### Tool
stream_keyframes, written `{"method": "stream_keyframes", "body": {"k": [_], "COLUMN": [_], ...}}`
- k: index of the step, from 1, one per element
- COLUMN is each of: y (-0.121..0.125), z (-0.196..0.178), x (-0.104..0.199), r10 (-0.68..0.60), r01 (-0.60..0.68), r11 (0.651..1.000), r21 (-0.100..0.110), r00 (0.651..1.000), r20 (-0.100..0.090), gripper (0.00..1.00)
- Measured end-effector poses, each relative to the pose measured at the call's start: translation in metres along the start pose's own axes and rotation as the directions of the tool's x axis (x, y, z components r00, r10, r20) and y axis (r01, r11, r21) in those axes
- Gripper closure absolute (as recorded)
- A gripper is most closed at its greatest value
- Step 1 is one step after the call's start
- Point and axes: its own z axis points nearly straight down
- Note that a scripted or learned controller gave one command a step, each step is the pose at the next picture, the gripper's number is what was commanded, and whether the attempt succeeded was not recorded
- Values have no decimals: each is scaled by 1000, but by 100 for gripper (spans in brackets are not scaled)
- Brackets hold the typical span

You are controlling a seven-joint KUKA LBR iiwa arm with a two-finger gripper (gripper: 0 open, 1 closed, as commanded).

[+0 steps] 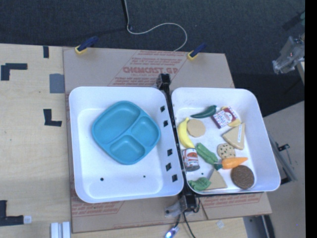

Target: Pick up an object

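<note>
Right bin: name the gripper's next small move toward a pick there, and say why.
Probably bring the gripper down and left over the right bin, toward the brown round cookie. The gripper sits off beyond the bin's far right corner, nothing between its fingers, and that cookie lies near the bin's right edge with some clear space around it.

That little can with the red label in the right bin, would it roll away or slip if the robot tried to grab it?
The can seems to lie on its side beside the banana, so a nudge could roll it. Its rounded, probably smooth wall may slip between fingers. It looks like toy food, so likely light and stiff rather than fragile.
</note>
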Motion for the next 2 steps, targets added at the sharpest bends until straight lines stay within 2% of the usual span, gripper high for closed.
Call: {"method": "stream_keyframes", "body": {"k": [1, 2], "y": [-46, -45], "z": [106, 207], "x": [42, 82], "r10": [-1, -2], "r01": [1, 3], "r11": [1000, 1000], "r21": [13, 12], "r00": [1000, 1000], "r20": [-5, -4], "gripper": [100, 100]}}
